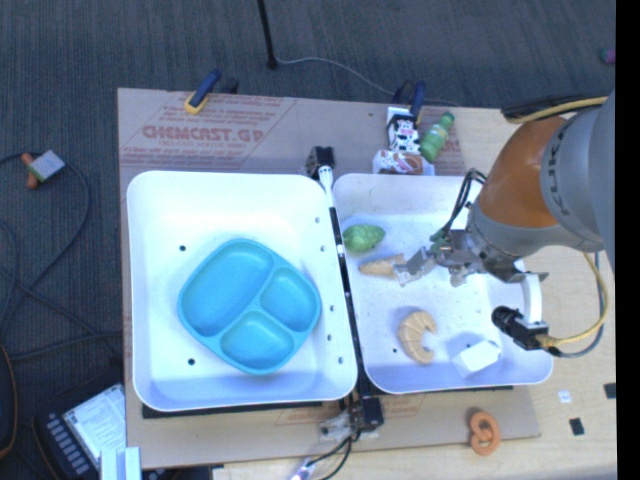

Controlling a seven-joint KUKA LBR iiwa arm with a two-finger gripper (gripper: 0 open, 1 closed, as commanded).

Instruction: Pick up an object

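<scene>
Your gripper (432, 265) fingers stand apart, holding nothing, low in the right bin (520, 368). The tan stick (381, 266) lies just left, long axis pointing left-right.

— What colour is the flat plastic plate with three parts (250, 306)?
— Blue. It sits in the left white bin (160, 208).
— And in the right white bin (400, 193)?
— A lumpy green thing (363, 236), a tan curved pastry (417, 334), a white block (477, 356).
</scene>
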